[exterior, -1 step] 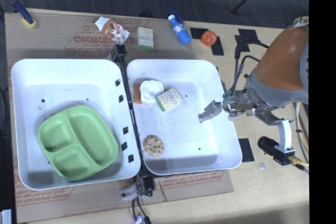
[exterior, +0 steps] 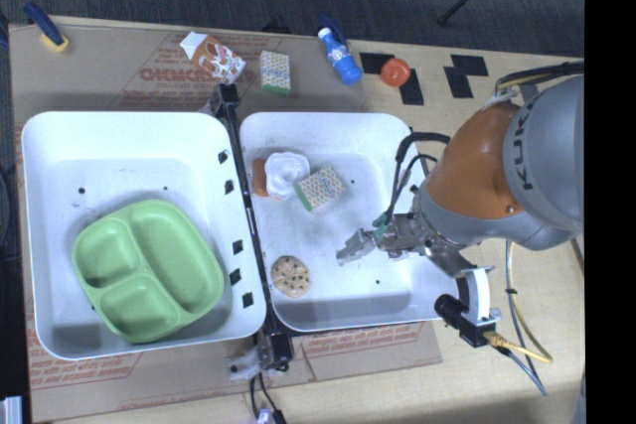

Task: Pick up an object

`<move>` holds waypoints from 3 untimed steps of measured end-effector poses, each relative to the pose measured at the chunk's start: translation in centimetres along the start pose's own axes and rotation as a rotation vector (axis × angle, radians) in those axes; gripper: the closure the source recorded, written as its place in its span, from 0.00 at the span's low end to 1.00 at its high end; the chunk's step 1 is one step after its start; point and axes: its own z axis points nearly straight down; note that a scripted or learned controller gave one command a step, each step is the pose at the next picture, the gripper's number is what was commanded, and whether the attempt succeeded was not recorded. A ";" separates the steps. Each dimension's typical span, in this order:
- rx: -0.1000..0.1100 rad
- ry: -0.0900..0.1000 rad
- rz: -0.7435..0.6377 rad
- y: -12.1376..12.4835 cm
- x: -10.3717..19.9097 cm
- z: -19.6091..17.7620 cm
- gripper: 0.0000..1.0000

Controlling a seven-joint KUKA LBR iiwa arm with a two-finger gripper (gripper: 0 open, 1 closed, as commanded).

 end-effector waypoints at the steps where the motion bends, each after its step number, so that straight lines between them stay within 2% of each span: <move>1: -0.003 -0.002 -0.001 10.7 0.7 4.9 0.00; 2: -0.001 -0.001 -0.004 10.7 0.7 3.9 1.00; 3: -0.008 -0.002 0.001 16.0 2.7 -8.7 1.00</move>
